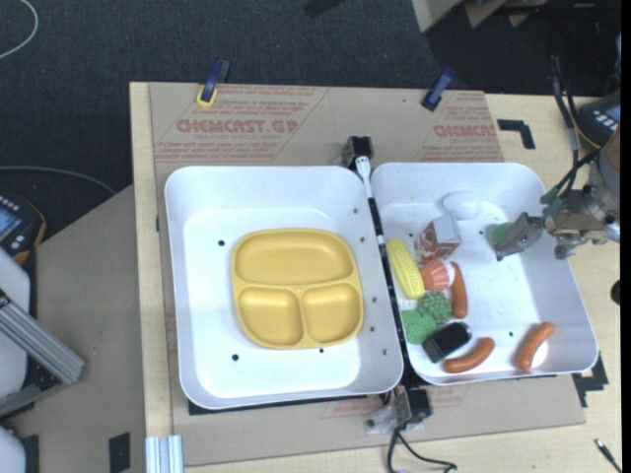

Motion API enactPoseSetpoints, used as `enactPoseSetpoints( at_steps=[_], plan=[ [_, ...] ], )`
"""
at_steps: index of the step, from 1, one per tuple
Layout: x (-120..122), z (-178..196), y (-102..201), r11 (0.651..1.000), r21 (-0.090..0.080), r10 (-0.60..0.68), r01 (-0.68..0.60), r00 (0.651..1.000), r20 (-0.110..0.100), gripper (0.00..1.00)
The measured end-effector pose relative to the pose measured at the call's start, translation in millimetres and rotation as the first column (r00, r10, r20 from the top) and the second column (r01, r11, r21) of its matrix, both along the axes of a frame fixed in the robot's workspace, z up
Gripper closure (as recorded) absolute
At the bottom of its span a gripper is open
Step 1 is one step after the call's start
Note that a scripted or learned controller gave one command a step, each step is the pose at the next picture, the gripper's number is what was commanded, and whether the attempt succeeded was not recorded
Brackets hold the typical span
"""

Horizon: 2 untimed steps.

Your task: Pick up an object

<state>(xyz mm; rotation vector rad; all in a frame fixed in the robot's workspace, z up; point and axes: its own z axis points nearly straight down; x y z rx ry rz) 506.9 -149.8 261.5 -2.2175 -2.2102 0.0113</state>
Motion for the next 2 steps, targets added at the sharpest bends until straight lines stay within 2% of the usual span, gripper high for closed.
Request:
enactPoseSetpoints(
  at_steps=[1, 2],
  plan=[
    [2.3, 6.3, 0.4, 1.000, -0.003, 0.003, -0.003, 1.000, 0.013, 0.00],
    [11.4, -48.0, 4.8, 1.000, 0.000, 0.004, -0.004, 1.000, 0.006, 0.00]
  ],
)
